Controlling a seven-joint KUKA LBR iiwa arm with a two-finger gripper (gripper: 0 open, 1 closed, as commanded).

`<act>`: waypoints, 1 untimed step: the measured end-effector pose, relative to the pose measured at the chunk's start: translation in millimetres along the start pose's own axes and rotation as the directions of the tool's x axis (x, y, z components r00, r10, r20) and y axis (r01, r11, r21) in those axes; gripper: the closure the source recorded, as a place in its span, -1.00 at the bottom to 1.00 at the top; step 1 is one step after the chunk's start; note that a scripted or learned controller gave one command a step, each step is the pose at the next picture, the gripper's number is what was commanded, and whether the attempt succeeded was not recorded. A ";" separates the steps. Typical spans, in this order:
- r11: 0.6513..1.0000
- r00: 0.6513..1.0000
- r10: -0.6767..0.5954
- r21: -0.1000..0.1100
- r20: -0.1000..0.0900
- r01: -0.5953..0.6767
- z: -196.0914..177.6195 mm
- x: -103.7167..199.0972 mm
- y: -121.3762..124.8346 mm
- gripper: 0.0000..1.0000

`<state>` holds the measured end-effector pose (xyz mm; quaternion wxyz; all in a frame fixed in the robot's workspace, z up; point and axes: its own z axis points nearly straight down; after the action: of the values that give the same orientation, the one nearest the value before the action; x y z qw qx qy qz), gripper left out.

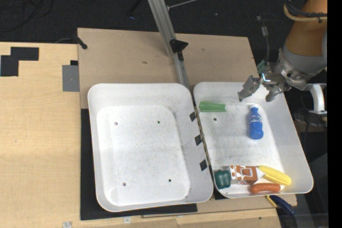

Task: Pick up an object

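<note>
Progress: nothing is lifted yet; every object lies in the right bin (299,155), so the whole pick is left to do, as far as I can judge.
Tool: the tool (260,91) hangs over the far edge of the right bin, its two fingers spread apart with nothing between them.
Arm: it reaches in from the right, the orange band above the wrist.
Likely target: the blue bottle (256,123), lying lengthwise on the bin floor, cap end toward the tool.
Bottle relative to tool: just beside and below the fingers, nearer the camera, apart from them.
Green stick (212,107): flat near the bin's left wall, to the left of the tool and apart from it.
Near corner pile: a green cup (223,178), a red-and-white carton (244,173), a corn cob (274,174) and a sausage (264,188), crowded together and touching, well apart from the tool.
Left bin (107,94): holds no objects that I can see.
Desk (219,59): brown board under both bins.
Next move, judged: a short drop toward the bottle would do.
</note>
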<state>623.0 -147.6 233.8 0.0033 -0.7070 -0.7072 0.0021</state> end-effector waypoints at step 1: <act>1.000 1.000 -0.001 -0.005 0.001 0.001 -2.9 -0.1 0.9 -1.00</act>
<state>623.9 -147.7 236.7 0.0012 -0.7066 -0.7076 0.0009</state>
